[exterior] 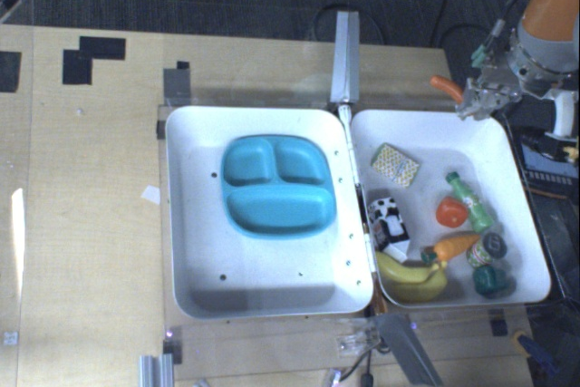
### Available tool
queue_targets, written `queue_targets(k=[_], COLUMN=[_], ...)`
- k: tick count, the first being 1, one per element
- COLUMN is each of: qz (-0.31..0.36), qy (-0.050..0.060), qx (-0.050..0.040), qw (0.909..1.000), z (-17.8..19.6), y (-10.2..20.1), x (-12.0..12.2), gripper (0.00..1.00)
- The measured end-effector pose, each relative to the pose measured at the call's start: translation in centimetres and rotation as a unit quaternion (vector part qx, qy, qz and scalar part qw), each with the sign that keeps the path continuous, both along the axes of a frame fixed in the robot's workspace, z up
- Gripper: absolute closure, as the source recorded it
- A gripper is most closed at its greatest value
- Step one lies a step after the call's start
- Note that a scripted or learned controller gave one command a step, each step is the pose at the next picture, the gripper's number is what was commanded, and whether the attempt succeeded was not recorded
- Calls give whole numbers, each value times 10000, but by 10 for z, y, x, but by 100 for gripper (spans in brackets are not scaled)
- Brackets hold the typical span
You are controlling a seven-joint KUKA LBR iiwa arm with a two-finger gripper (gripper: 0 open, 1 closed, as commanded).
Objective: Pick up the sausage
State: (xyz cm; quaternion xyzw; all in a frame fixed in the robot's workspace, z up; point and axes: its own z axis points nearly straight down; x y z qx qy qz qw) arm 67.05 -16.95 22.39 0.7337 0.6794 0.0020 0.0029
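The sausage (444, 86) is a small orange-red stick, held up over the far rim of the right bin (521, 195). Its right end sits between the fingers of my gripper (469, 101), and the rest pokes out to the left. The gripper is shut on it and hangs at the view's upper right, below the arm's orange band (555, 0).
The right bin holds a patterned packet (395, 165), a green bottle (469, 199), a red tomato (451, 213), a carrot (453, 246), a banana (412, 276), a black-and-white toy (388, 222), a grey can (493, 245) and a teal cup (490, 280). The left bin (190, 222) holds a blue divided plate (276, 184).
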Motion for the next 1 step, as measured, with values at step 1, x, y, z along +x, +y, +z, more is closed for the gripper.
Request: queue_targets(k=[1], qz=[-228], qy=[-7], qx=[4], qw=[9997], z=[78], y=[31], x=[0], gripper=[100])
